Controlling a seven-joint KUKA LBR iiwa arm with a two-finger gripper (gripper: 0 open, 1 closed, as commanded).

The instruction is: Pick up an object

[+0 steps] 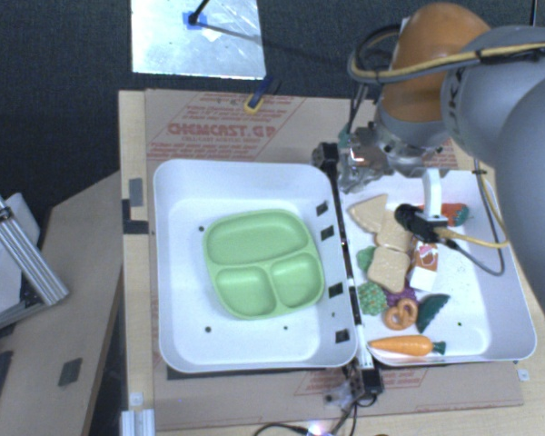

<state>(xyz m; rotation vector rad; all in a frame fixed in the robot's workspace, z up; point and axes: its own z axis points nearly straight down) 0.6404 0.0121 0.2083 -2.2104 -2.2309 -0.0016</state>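
Currently in hand: approach, as judged; nothing is seen lifted, and every toy food piece lies on a bin floor.
Arm: grey with an orange band; reaches in from the right over the far end of the right bin [518, 334].
Claw [352, 166]: low over the far left corner of the right bin, close to the wall shared by the two bins; whether it is apart or together cannot be told from this view.
Candidate object: upper toast slice [371, 213]; lies flat just beside the claw, on its near side; two more toast slices [389, 266] run toward the viewer, overlapping.
Other pieces, right bin: pretzel [401, 314] beside a dark green leaf [433, 305]; carrot [404, 344] lengthwise along the near wall, apart from the pile.
Left bin [177, 334]: holds a green divided plate [259, 262] and no food.
Next move calls for: a short shift toward the viewer to centre over the upper toast slice; then a straight descent and a closing across its edges.
Likely difficulty: the slice is thin and flat, and a neighbouring slice touches it, so two may be caught together.
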